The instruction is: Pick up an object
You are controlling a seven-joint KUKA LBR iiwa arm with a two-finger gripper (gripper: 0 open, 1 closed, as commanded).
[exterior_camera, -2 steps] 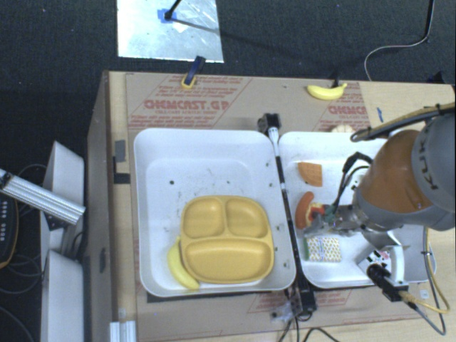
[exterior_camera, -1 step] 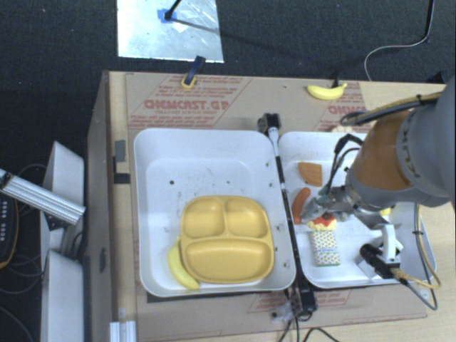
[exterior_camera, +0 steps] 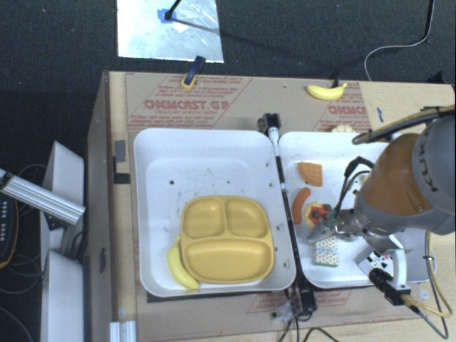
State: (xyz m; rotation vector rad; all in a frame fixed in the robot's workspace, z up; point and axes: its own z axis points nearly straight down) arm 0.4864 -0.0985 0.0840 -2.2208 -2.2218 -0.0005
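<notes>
Currently the gripper [exterior_camera: 333, 223] is hovering over the right bin [exterior_camera: 342, 280], nearing a multicoloured toy [exterior_camera: 318, 213] (finger state: cannot tell). Next: descending squarely and closing on it.

Dark carpeted floor [exterior_camera: 57, 55] surrounds the bench, with a shiny metal sheet [exterior_camera: 169, 18] lying on it beyond the bench's far edge and a white cabinet [exterior_camera: 60, 191] alongside.

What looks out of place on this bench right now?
A yellow banana lies on the cardboard behind the right bin, outside both bins. A second banana is wedged between the yellow divided plate and the left bin wall.
</notes>
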